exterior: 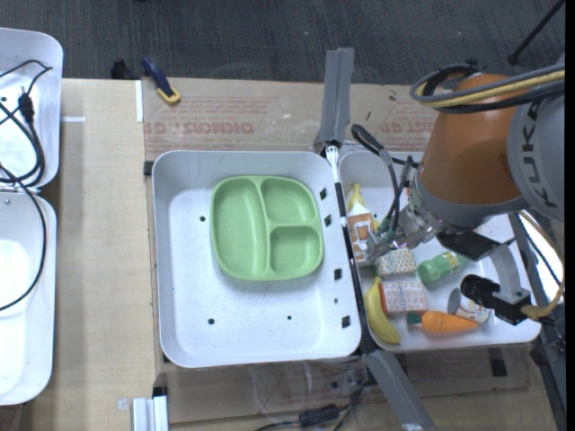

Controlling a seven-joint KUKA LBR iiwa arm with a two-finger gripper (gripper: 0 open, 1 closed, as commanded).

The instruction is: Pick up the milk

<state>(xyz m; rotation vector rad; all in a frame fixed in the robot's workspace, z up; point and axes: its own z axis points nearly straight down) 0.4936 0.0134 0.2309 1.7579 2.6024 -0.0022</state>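
This is a robotics lab, no question. A grey-and-orange KUKA arm (485, 142) leans over a wooden bench (99, 241) bearing two shallow white bins (171, 268) side by side. Loose black cables (22, 142) trail across white trays at the left, dark carpet (269, 16) runs behind, and toy food sits with a green divided plate (267, 227).

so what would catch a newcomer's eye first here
The green divided plate sits alone in the left bin. The arm's big orange band hangs over the right bin, crowded with toy food: a banana, a carrot and a milk carton.
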